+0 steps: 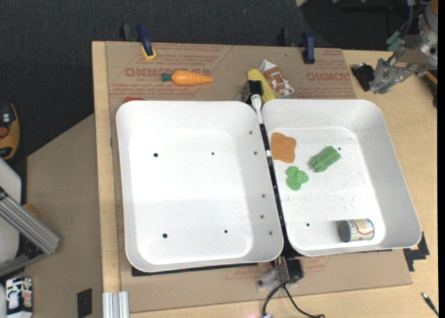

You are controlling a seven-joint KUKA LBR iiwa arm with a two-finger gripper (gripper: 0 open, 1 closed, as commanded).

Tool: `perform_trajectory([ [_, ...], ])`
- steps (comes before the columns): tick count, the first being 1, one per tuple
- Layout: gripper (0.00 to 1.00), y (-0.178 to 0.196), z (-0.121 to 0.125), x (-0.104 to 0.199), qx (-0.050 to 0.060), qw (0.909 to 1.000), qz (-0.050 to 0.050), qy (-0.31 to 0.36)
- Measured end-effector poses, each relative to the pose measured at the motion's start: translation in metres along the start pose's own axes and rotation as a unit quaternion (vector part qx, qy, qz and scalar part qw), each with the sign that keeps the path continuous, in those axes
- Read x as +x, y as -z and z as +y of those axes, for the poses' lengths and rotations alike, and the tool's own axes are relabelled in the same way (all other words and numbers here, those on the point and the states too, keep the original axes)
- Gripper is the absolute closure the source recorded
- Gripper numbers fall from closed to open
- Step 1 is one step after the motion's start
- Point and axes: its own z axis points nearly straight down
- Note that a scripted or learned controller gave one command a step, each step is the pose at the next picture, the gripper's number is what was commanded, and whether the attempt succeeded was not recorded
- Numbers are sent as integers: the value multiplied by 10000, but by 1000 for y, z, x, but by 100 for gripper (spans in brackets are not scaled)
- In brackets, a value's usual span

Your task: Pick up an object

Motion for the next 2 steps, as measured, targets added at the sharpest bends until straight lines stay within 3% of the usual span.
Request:
perform_trajectory([
  [1, 100, 4, -8, 70, 26, 10000, 22, 26],
  [2, 100, 54, -15, 143, -16, 10000, 8, 26],
])
